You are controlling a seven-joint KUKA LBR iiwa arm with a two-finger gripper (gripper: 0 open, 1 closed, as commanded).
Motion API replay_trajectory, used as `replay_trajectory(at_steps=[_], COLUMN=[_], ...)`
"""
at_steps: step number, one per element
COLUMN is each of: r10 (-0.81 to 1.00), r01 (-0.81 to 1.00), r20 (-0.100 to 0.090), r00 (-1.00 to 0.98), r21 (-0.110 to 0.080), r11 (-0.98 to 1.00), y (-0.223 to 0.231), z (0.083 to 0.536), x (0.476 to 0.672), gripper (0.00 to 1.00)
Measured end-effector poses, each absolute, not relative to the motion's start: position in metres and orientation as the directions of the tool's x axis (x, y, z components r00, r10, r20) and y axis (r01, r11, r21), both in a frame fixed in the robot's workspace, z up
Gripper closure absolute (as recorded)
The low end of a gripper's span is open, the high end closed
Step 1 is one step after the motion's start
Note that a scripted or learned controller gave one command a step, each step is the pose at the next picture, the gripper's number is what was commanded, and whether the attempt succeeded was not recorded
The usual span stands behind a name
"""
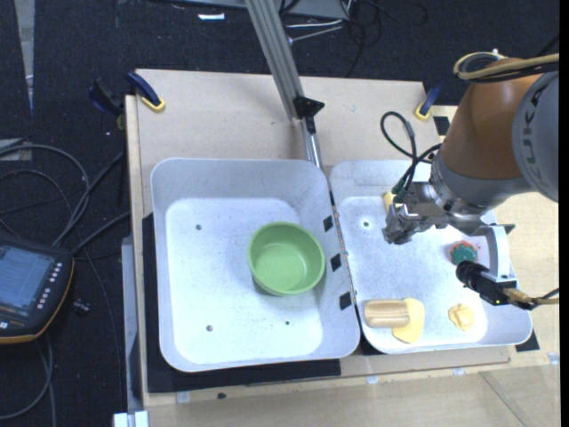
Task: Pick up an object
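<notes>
Green bowl (pixel 286 257) in left bin (pixel 178 238), untouched. Gripper (pixel 397 229) low over right bin (pixel 373 185), can't tell its state, nothing visibly held. Tan block (pixel 385 313), yellow bits near front. Pick not done.

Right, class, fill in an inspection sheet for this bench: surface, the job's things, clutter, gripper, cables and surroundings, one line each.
Surface: wooden bench bearing two shallow white bins, the left bin and the right bin, side by side.
Job's things: green bowl upright in the left bin; in the right bin a tan block against a yellow piece, a small yellow item and a teal and red item.
Clutter: nothing seen.
Gripper: gripper over the right bin, above bare floor; whether the jaws are open cannot be told.
Cables: black cable looping by the wrist; more on the floor.
Surroundings: handheld pendant at left; blue and yellow clamps on the bench corners.
</notes>
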State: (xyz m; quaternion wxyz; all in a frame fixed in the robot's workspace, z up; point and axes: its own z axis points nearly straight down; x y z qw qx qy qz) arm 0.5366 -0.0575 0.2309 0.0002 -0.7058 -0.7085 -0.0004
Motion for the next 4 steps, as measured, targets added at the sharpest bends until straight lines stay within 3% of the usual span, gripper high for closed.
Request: replay_trajectory(at_steps=[1,3,4], r10=[1.000,1.000,1.000], r01=[1.000,1.000,1.000], r20=[0.001,0.001,0.000], r00=[-0.004,-0.005,-0.001], r21=[0.000,-0.001,0.000], r11=[0.004,0.005,0.001], y=[-0.014,0.086,0.084], z=[0.229,0.232,0.232], x=[0.532,0.543,0.543], gripper=[1.00,1.00,0.00])
